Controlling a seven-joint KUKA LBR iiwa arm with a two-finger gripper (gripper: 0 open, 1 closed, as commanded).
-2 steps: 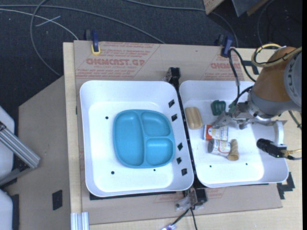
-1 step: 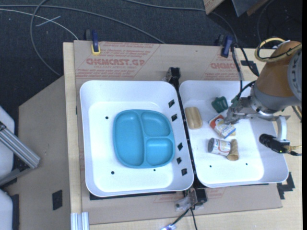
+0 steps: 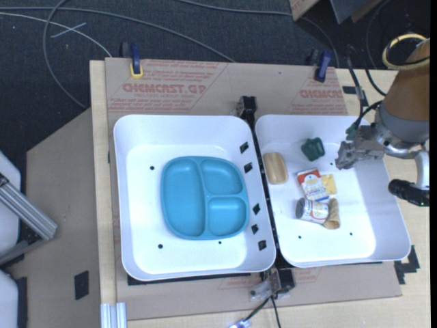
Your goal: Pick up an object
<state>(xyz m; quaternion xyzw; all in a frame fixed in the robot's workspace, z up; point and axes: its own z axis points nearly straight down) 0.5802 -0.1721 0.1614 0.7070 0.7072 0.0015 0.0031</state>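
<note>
In the right bin (image 3: 382, 238) lie a small dark green object (image 3: 313, 147), a tan bread-like piece (image 3: 276, 167), a red-and-white packet (image 3: 313, 184) on a yellow piece, and a grey-and-tan item (image 3: 319, 211). My gripper (image 3: 345, 157) hangs over the bin's upper right part, just right of the green object and apart from it. Nothing shows between its fingers.
The left bin (image 3: 136, 183) holds a blue divided plate (image 3: 204, 197). Black clips run along the seam between the bins. Blue clamps sit on the board's far edge, with cables beyond. The arm's orange band (image 3: 410, 87) stands at the right edge.
</note>
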